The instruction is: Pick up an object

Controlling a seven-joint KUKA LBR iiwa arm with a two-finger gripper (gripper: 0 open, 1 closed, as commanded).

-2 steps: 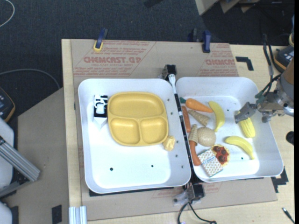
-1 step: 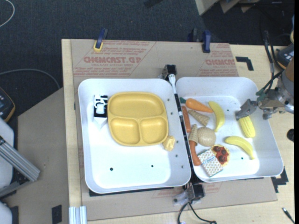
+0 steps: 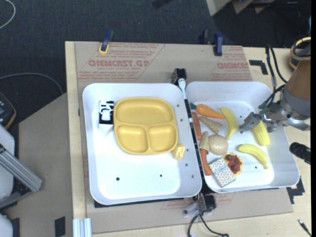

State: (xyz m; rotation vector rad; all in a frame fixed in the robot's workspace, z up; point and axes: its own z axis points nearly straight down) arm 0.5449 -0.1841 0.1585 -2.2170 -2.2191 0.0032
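Fingers of the gripper [image 3: 253, 122] are seen low in the right bin [image 3: 281, 174], but whether they are spread or pressed together cannot be told; one dark tip lies just beside a corn cob [image 3: 261, 133], and nothing is seen held between them. The left bin [image 3: 138, 186] is occupied by a yellow divided plate [image 3: 145, 125], with a small yellow piece [image 3: 178, 152] at its lower right corner. Toy food is gathered in the right bin: a carrot [image 3: 210, 111], two bananas [image 3: 229, 121] [image 3: 254, 153], a mushroom [image 3: 217, 144] and a pizza slice [image 3: 233, 163].
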